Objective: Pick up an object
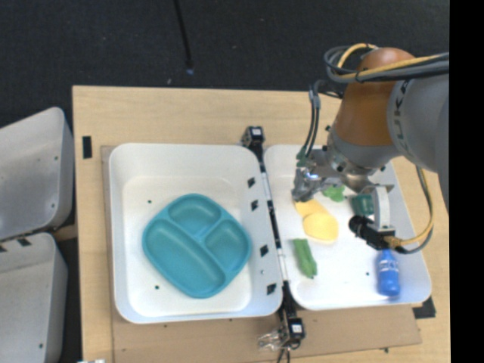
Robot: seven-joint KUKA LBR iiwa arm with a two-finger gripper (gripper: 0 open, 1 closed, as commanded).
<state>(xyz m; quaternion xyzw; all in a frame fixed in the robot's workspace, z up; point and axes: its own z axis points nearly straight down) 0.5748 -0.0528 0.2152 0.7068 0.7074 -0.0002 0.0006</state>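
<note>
Two white bins sit side by side on the table [189, 104]. We take the yellow lump [320, 226] in the right bin [344, 290] as our landmark. Our gripper [308, 186] hangs just above and left of it, likely lowered to try for it. We cannot tell how the jaws stand. A green piece [305, 257] lies below the lump, a blue bottle [388, 272] to its lower right, and a teal tray [197, 244] lies in the left bin [128, 293].

I read this as a robotics lab test cell: wooden bench [189, 100] w/ two white bins [121, 225] clipped side by side, dark carpet behind, loose cabling, grey/orange industrial arm [378, 97] over the right bin
</note>
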